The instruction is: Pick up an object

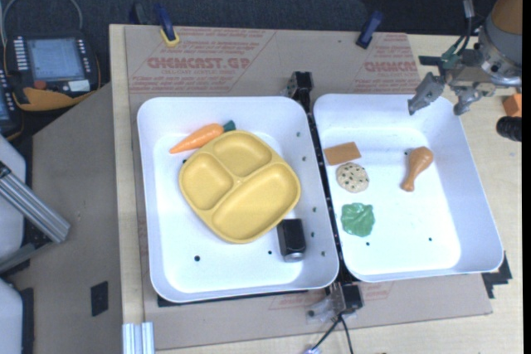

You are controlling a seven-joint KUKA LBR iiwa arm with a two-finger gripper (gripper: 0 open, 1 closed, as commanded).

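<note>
My gripper [444, 98] hangs over the far right corner of the right bin [465, 257], its two fingers spread open with nothing between them. Below it in that bin lie a brown chicken drumstick [416, 166], a tan cracker [342, 152], a speckled cookie [353, 176] and a green leafy piece [358, 219]. The left bin [162, 249] holds a yellow divided plate [239, 185], an orange carrot [196, 138] at the plate's far edge, and a small black block [290, 237] near the front.
The bins sit side by side on a cardboard sheet [249, 58] held by blue clamps [168, 25]. A teach pendant [51, 62] lies at the far left. A metal rail [33, 203] crosses the lower left.
</note>
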